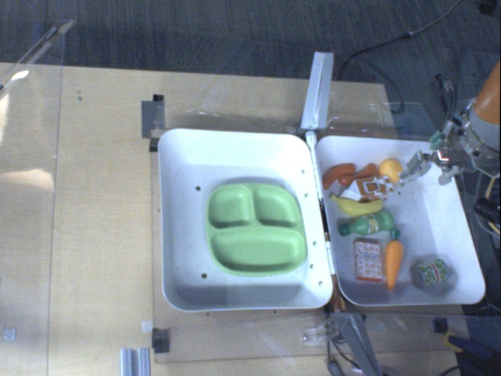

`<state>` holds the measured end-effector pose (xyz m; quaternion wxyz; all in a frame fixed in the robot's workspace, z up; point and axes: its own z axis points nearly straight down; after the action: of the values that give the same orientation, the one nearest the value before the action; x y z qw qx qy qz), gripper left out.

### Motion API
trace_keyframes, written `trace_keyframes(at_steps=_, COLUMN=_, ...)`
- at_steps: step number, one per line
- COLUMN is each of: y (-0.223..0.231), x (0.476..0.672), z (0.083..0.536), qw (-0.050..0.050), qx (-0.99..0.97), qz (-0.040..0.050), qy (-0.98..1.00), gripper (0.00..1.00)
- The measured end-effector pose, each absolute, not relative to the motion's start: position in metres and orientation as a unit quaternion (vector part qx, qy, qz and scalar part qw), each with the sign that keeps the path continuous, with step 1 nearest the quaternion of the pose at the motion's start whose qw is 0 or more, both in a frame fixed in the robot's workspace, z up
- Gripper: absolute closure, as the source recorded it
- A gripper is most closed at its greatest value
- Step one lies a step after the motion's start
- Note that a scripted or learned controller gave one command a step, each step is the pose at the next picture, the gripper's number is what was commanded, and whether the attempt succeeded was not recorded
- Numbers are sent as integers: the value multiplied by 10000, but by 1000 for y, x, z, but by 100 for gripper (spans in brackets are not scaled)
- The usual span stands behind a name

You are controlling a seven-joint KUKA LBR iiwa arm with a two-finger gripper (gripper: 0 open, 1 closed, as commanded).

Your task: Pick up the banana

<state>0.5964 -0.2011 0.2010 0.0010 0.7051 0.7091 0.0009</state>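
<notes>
— Clutter around the curved yellow plastic banana [358,205]?

— Plenty. I see it in the right white bin [458,233], a small brown-and-white carton [374,186] touching its top, a green bottle [368,225] just below, a reddish sausage [341,174] above-left, a yellow lemon [390,168] near.

— Arm?

— My two-finger gripper [427,165] reaches in from the right, above the bin's upper edge beside the lemon; whether it's spread or closed I cannot tell.

Yellow banana [358,205], flat and curved, in the right bin's left part, among other items.
</notes>
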Motion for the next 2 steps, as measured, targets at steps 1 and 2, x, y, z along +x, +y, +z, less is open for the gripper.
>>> trace_keyframes(at_steps=1, y=-143, x=631, z=120, qw=183, qx=6820, qz=124, qy=7310, gripper=0)
trace_keyframes(at_steps=2, y=-103, x=612, z=111, qw=308, qx=6615, qz=119, qy=7492, gripper=0)
